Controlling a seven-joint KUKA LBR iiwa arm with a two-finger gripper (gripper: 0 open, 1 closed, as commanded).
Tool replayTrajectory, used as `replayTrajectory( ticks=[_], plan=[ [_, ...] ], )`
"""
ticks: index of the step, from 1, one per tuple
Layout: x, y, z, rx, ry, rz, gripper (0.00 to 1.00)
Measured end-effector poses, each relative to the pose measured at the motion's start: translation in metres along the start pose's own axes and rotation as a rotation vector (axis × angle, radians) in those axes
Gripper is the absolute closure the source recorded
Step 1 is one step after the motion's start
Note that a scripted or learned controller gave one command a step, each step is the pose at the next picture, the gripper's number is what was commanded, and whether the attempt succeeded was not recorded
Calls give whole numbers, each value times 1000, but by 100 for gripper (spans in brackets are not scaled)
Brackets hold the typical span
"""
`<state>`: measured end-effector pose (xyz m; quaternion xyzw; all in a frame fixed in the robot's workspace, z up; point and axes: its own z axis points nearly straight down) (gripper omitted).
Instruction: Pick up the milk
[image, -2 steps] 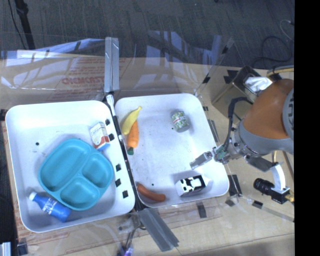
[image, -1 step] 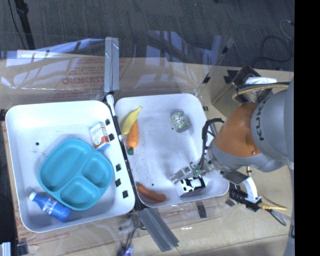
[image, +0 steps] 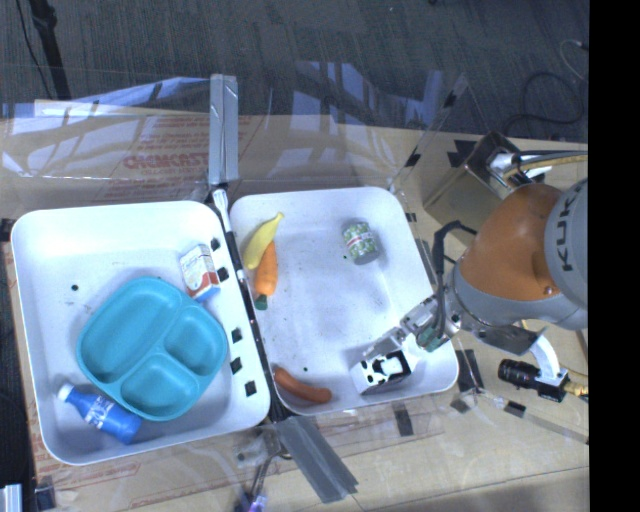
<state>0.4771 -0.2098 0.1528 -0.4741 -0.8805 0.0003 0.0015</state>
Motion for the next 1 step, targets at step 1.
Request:
replayTrajectory(
  ticks=[1],
  plan=[
    [0,1,-8,1,2,-4,100]
  ],
)
